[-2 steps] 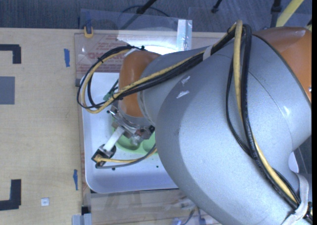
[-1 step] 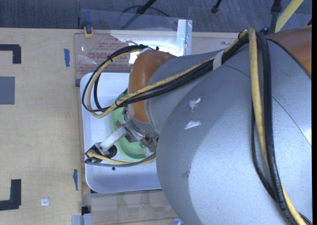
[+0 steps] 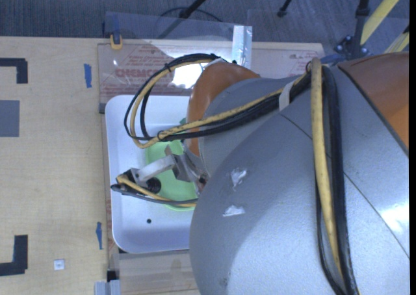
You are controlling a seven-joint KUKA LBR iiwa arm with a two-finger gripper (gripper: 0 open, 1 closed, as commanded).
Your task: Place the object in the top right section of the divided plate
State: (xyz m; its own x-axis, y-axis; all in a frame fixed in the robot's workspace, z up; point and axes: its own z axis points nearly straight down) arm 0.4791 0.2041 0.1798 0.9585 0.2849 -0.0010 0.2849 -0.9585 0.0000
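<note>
Grey arm [image 3: 292,183] with orange band, reaching over the white bin [image 3: 123,157] and covering most of it. Below it, part of a green divided plate [image 3: 159,157]. Gripper hidden; state impossible to tell.

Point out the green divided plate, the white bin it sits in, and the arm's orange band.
green divided plate [image 3: 170,191]: camera view, on its lower rim below the wrist.
white bin [image 3: 130,230]: camera view, on the bare floor near its lower left corner.
orange band [image 3: 218,86]: camera view, on its upper curved surface.
</note>
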